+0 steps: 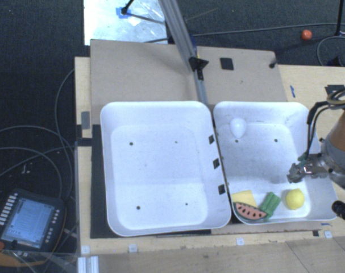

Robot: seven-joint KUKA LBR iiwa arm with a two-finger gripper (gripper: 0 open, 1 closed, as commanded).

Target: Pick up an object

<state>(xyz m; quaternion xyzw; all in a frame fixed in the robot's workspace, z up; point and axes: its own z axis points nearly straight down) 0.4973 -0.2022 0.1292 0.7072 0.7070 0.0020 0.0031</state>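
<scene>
Hovering over the right bin, the gripper sits just above the lemon; finger state: cannot tell. 4 items lie along this bin's near edge: lemon, green piece, watermelon slice, yellow block.

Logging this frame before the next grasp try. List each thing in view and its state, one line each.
gripper: over the right bin, nothing seen held
right bin: holds five items
left bin: beside the right bin
lemon: lying loose
green piece: lying tilted
watermelon slice: at front rim
yellow block: behind the slice
white object: near back wall
</scene>
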